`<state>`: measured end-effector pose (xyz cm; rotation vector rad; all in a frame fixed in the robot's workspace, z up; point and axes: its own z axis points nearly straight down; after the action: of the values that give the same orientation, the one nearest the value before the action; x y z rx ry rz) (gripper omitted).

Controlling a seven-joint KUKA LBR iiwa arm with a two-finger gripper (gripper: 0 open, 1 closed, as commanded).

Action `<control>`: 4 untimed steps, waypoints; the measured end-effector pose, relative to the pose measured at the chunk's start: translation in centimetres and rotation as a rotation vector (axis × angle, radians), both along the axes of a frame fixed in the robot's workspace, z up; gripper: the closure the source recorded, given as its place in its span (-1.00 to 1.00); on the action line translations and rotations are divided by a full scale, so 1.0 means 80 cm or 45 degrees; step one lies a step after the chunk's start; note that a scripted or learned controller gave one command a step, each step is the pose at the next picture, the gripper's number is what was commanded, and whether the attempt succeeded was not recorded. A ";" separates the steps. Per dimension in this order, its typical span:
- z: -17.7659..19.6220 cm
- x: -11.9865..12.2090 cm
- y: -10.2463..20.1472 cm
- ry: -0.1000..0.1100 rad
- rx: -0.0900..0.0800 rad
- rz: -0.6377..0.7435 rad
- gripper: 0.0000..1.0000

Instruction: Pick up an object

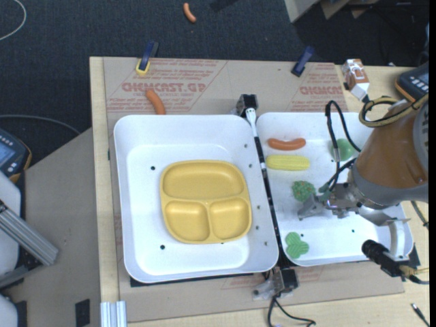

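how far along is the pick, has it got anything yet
Done: the arm has reached into the right bin, and the tool sits low beside the broccoli. In hand: nothing visibly lifted; whether the tool grips anything cannot be told. Left: the grasp and lift. The hot dog, corn and green piece lie untouched in that bin, and the yellow divided plate sits in the left bin.

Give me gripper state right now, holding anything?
Gripper: low in the right bin, beside the green broccoli piece. Open or shut cannot be told, and nothing can be seen held.
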<state>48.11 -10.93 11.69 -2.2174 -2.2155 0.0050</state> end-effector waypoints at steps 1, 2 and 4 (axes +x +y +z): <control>-0.043 -0.001 0.001 -0.004 -0.001 -0.001 -1.00; -0.027 0.001 0.001 -0.012 -0.003 -0.001 1.00; 0.105 0.003 0.007 -0.018 -0.006 0.003 1.00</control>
<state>48.32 -10.39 20.07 -2.2240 -2.2274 -0.0056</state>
